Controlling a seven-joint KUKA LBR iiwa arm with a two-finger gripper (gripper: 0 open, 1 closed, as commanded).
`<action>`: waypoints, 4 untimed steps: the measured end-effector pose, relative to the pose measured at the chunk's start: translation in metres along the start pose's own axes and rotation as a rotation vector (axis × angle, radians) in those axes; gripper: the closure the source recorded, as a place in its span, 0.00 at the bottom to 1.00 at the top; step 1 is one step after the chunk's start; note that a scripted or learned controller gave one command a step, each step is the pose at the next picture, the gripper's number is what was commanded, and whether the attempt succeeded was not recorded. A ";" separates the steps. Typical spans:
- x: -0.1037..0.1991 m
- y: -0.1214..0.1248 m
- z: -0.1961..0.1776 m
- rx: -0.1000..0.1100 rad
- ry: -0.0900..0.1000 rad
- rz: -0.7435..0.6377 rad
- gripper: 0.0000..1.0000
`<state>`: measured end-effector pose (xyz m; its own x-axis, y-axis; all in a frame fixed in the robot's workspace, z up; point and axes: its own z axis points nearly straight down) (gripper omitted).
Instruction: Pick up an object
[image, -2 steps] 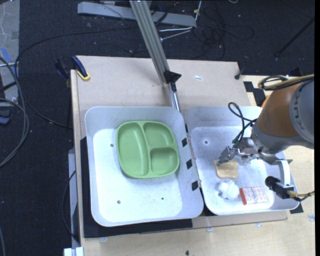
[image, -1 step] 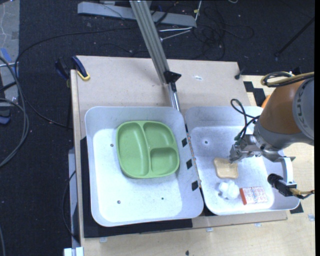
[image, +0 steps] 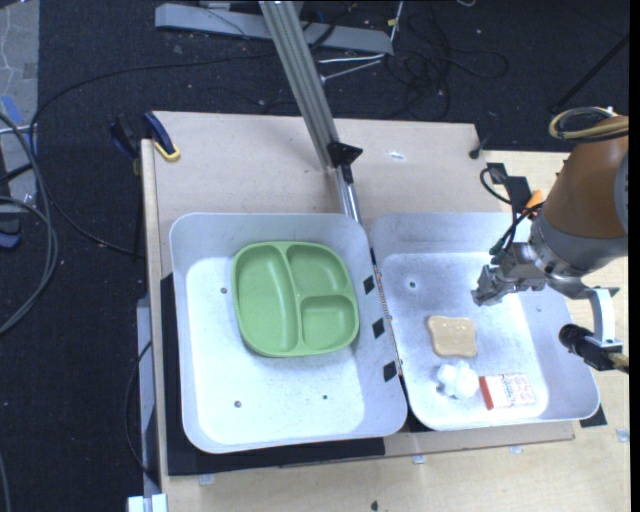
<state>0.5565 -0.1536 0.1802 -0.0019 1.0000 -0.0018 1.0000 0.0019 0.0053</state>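
Note:
In the right bin (image: 420, 270) lie three small objects: a tan slice of toast (image: 453, 336), a white crumpled lump (image: 458, 379) just below it, and a red-and-white packet (image: 509, 391) near the front right corner. My gripper (image: 490, 287) hangs over the bin's middle right, above and to the right of the toast and apart from it. Nothing shows between its fingers. The grey arm with its orange band (image: 590, 190) reaches in from the right.
The left bin (image: 200, 330) holds a green divided plate (image: 296, 297). A metal pole (image: 312, 90) slants down from the top to the seam between the bins. Dark cables lie on the floor around the bench.

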 end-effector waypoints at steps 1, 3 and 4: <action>-0.009 0.008 -0.053 -0.001 -0.001 0.000 1.00; 0.039 -0.003 -0.077 0.005 0.003 -0.005 1.00; 0.081 -0.013 -0.073 0.007 0.003 -0.004 1.00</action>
<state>0.5427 -0.0724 0.2535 -0.0058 1.0000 0.0009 1.0000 0.0058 -0.0018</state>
